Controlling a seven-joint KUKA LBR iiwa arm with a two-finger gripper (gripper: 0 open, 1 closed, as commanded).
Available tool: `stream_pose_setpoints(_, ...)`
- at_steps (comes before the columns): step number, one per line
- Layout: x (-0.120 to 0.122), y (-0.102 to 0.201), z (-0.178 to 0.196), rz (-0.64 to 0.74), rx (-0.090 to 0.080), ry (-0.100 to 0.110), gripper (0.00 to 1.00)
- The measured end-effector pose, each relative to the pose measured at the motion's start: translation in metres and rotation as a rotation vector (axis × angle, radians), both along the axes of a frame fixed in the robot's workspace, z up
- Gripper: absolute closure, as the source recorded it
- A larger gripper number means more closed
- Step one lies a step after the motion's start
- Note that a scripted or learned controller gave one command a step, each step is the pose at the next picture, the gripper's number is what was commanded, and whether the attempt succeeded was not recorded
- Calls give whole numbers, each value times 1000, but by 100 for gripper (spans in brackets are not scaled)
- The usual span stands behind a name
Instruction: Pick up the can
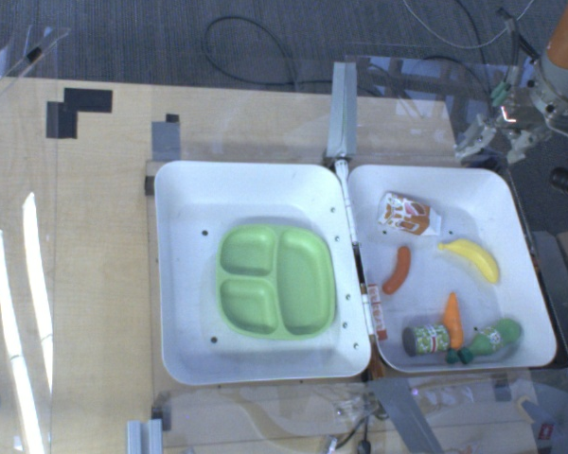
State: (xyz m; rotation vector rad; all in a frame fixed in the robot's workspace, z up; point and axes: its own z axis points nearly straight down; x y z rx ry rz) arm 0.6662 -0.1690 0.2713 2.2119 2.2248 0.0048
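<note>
Two white bins side by side on the pale bench. Left bin holds a green divided tray, three compartments, lying flat near the bin's middle. Right bin carries the loose items. The can lies on its side near the front wall of the right bin, toward its left corner, label facing up. An orange carrot rests just beside the can's right end, seemingly touching it, and a green bottle lies on its side right next to the carrot, along the same front wall. Farther back: a reddish sausage near the bin's left wall, a yellow banana toward the right, and a white-and-orange packet near the back. The gripper hangs past the back right corner of the right bin, outside its rim, above the bench edge; orange band of the arm just visible at the upper right. Whether it is spread or closed cannot be made out: the hardware there is small and blurs into clear plastic. Nothing seen between them. The can sits well apart from the gripper, at the diagonally opposite end of the bin.
</note>
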Motion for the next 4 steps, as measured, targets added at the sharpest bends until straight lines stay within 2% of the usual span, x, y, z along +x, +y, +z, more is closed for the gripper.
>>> stream_pose_setpoints(1, -70, -24, -77, -105, 0, 0, 0)
stream_pose_setpoints(2, -103, -28, -182, -109, 0, -6, 0)
stream_pose_setpoints(3, -100, -27, -169, -107, 0, -15, 100)
stream_pose_setpoints(4, -93, 30, -69, -133, 1, -4, 100)
